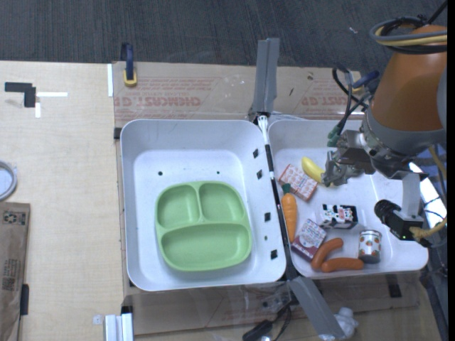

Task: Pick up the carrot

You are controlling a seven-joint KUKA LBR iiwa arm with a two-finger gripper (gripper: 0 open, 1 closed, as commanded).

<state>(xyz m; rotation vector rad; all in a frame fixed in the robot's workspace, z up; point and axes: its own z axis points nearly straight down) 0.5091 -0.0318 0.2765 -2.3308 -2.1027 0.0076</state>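
The grey arm [412, 77] with its broad orange band fills the upper right and leans over the right bin [398, 261], a shallow white tray of smooth moulded plastic with rounded corners; its twin, the left bin [135, 190], carries a matte green divided plate [205, 226] with three soft-edged compartments; both sit on a pale wooden bench [57, 155] with a strip of printed cardboard [192, 91] behind. The gripper [335, 172] hangs near the yellow banana [311, 168], and whether it is open, closed or holding anything I cannot tell, since dark metal and cable blur together there. The carrot [288, 215] lies in the right bin hard against its left wall, a tapered orange cone with a green tip pointing away from the viewer, well apart from the gripper; the risks, as I judge them, follow from that placement: a descending finger may strike the bin wall or the divider between bins, the smooth tapered body may squirt out of a pinch, and the red-and-white packet [298, 181] above its tip and the maroon packet [309, 238] by its lower end may be caught instead. Two glossy sausages [334, 258], similar in colour and shape, invite a mistaken target; a small black-and-white carton [338, 216] and a squat printed can [369, 246] lie farther off.
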